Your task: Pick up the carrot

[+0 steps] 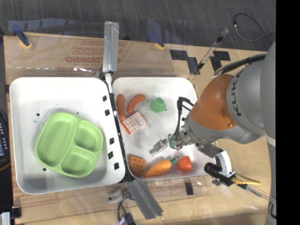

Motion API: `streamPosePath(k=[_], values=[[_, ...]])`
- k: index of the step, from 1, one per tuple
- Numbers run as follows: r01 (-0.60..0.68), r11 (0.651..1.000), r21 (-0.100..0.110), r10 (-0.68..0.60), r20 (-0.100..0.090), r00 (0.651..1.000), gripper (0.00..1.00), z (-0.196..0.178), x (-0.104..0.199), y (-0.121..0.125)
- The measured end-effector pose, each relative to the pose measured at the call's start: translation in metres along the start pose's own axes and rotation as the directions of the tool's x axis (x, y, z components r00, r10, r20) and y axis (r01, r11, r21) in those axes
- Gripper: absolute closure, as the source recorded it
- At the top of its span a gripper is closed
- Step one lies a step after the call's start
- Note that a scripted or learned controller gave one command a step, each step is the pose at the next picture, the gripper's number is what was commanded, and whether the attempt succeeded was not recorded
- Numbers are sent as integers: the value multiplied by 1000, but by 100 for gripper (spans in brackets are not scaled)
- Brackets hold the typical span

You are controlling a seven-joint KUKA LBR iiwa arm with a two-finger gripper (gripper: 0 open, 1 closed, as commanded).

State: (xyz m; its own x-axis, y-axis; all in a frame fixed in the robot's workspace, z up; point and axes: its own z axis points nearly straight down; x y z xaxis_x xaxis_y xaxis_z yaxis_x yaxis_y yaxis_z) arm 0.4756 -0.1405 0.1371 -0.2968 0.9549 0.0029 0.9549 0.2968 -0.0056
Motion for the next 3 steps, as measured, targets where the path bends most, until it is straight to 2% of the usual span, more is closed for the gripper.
streamPosePath(k=[1,2,3], values=[[146,989,-1,-146,-1,989,0,47,-16,-4],[-254,967,-6,254,2,967,0,46,-18,-4],[-136,991,0,136,0,991,0,-23,5,2]])
